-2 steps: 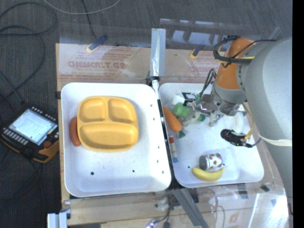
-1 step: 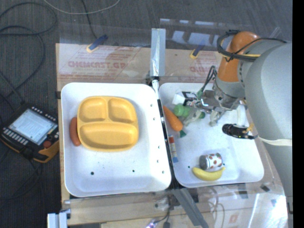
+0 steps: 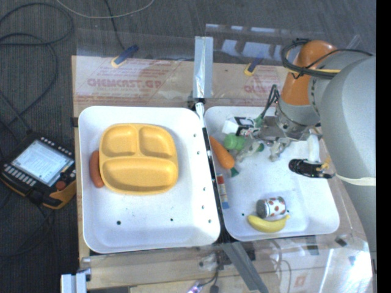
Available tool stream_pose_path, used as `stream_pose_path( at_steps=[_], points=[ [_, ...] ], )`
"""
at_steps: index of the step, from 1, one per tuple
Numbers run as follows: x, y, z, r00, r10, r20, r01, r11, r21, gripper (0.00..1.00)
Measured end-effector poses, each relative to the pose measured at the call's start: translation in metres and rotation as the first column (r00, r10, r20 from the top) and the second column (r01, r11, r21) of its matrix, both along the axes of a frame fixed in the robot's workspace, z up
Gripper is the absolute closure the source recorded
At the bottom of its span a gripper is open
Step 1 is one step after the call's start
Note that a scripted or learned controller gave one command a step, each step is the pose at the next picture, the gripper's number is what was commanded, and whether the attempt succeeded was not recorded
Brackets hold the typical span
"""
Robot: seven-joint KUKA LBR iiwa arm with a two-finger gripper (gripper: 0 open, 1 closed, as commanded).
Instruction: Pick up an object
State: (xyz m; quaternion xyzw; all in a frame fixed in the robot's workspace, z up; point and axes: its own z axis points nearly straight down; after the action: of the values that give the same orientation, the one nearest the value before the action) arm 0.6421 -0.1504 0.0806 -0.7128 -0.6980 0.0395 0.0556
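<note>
My gripper (image 3: pixel 259 151) hangs low over the back of the right bin (image 3: pixel 317 215), its fingers spread open with bare bin floor between them. Just left of it lie a green toy (image 3: pixel 232 142), a small white object (image 3: pixel 234 126) and an orange carrot (image 3: pixel 222 153); the left finger is close to the green toy. At the bin's front sit a printed can (image 3: pixel 272 207) on its side and a yellow banana (image 3: pixel 267 224). A thin pen (image 3: pixel 222 191) lies along the bin's left wall.
The left bin (image 3: pixel 122 224) holds a yellow divided plate (image 3: pixel 138 158) with a reddish sausage (image 3: pixel 95 169) at its left edge. A small teal piece (image 3: pixel 234 171) lies below the carrot. The arm's grey body covers the right bin's right side.
</note>
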Motion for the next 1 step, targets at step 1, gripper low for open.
stream_pose_path(
  at_steps=[1],
  points=[
    [0.0232,-0.0103,0.0069,0.982,0.145,0.118,-0.143,0.989,-0.029,0.0]
  ],
)
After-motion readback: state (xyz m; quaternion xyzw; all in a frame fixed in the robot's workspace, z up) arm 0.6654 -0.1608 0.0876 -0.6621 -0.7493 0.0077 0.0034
